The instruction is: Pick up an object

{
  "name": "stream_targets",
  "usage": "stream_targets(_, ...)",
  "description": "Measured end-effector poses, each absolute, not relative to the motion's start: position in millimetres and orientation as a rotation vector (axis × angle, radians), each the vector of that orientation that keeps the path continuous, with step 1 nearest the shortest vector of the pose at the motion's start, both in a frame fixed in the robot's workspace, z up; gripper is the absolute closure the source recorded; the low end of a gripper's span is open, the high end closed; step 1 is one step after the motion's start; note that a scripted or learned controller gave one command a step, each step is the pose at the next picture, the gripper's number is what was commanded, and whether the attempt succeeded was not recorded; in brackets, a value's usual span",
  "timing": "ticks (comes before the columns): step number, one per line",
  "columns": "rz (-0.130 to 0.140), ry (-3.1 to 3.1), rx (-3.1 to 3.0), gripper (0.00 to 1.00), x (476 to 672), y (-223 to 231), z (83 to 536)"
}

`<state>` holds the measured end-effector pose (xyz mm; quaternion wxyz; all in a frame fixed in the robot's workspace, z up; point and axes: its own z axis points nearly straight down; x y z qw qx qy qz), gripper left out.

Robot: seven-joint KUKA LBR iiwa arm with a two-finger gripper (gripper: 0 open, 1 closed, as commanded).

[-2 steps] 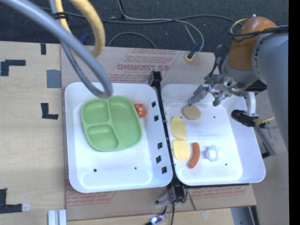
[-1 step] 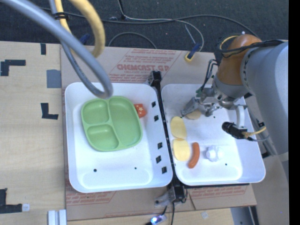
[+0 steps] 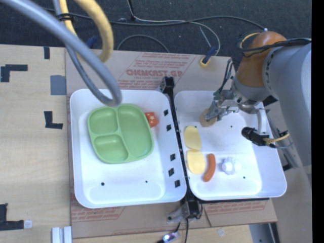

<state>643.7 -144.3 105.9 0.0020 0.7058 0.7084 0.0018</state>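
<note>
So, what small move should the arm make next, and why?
Probably a short, slow lift to test the grasp. The end effector is low in the right bin, right at a small tan object near the bin's back, but a grip cannot be confirmed from here.

The green plate (image 3: 120,133) looks like smooth plastic, set in a glossy white bin (image 3: 81,176).

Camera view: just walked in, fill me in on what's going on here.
A grey robot arm reaches in over the right bin, its hand low near a small tan object at the bin's upper left. Two yellow pieces, a sausage and a small white object lie in that bin. The left bin has a green divided plate and a small red item.
</note>
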Motion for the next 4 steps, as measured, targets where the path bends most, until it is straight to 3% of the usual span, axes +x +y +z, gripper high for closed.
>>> stream_targets(2, 0.002, 2.221, 2.219, 1.00, 645.4, -147, 227)
stream_targets(3, 0.000, 2.223, 2.220, 1.00, 645.5, -147, 237)
stream_targets(4, 0.001, 2.228, 2.215, 1.00, 651.6, -92, 243)
